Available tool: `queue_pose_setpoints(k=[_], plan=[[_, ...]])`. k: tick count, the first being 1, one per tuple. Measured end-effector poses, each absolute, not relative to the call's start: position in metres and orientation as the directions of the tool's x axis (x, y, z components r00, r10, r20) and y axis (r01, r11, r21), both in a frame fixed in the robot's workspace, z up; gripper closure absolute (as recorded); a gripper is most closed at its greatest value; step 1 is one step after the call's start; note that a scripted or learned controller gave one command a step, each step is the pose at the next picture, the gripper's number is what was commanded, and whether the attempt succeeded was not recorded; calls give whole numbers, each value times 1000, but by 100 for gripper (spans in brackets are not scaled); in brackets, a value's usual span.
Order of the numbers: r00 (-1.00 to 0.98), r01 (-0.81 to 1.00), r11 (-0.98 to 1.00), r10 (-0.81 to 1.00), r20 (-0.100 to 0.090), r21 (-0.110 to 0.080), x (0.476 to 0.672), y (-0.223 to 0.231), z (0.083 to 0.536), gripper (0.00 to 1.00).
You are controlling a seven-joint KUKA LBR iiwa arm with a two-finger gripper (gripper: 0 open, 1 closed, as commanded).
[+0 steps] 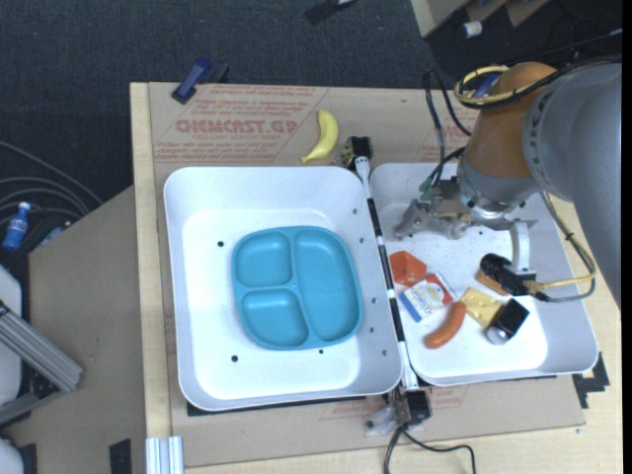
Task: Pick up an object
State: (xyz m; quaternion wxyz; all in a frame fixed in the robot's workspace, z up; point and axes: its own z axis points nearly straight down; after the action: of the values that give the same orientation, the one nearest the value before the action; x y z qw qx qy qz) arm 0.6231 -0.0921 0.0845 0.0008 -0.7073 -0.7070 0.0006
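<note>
Hovering low with the tool [433, 220] inside the right bin [558, 349], grip impossible to read, nothing visibly held. Nearest the tool, an orange-red piece [407, 265]; beyond that, a sausage [446, 326]. Pick-up seemingly all left to do.

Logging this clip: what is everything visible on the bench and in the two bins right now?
left bin: one, white, left half of the bench
right bin: one, white, right half of the bench
divided plate: one, blue, middle of the left bin
orange piece: one, orange-red, right bin by the divider
packet: one, white with blue and red, right bin, beside the orange piece
sausage: one, orange-red, right bin, near side
wedge: one, yellow, right bin, beside the sausage
black block: one, black, right bin, next to the wedge
banana: one, yellow, on the bench beyond the left bin
gripper: one, metal grey, over the right bin's far part
arm: one, grey with orange band, from the right
</note>
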Motion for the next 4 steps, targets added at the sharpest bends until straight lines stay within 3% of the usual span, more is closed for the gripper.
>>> queue_pose_setpoints(k=[1,2,3,4], plan=[[1,1000,-1,1000,1,-1,624,-92,95,100],[1,1000,-1,1000,1,-1,624,-92,95,0],[-1,1000,1,1000,0,1,667,-94,85,0],[0,1000,0,1000,0,-2,635,-96,85,0]])
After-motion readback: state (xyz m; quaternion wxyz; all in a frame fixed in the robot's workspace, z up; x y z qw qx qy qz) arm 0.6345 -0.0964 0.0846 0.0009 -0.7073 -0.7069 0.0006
